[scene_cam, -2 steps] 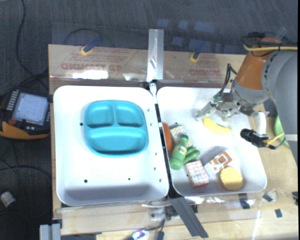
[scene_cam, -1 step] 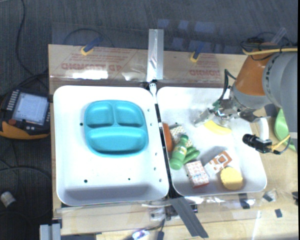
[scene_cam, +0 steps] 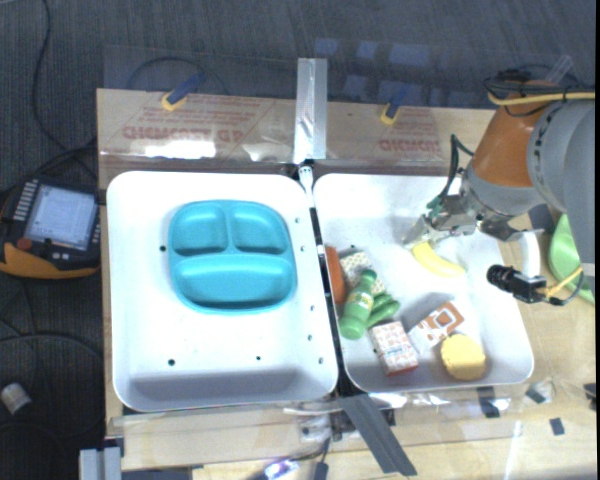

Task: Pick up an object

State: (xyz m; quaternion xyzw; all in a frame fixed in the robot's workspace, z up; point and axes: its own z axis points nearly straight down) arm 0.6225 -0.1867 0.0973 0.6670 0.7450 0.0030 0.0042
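Note:
My gripper (scene_cam: pixel 432 230) reaches into the right bin (scene_cam: pixel 380 193) from the right, at its upper middle. Just below and right of its tips lies a yellow banana (scene_cam: pixel 437 260), close to the fingers or touching them. Further down the bin I see a green bottle (scene_cam: pixel 361 308), a brown object (scene_cam: pixel 333 273) along the left wall, a small patterned box (scene_cam: pixel 393 348), an orange and white carton (scene_cam: pixel 441 322) and a yellow block (scene_cam: pixel 464 358). Nothing shows between the fingers.
The left bin (scene_cam: pixel 140 348) holds a blue divided plate (scene_cam: pixel 230 254). A raised divider (scene_cam: pixel 320 268) separates the two bins. A handheld pendant (scene_cam: pixel 46 228) lies on the floor to the left.

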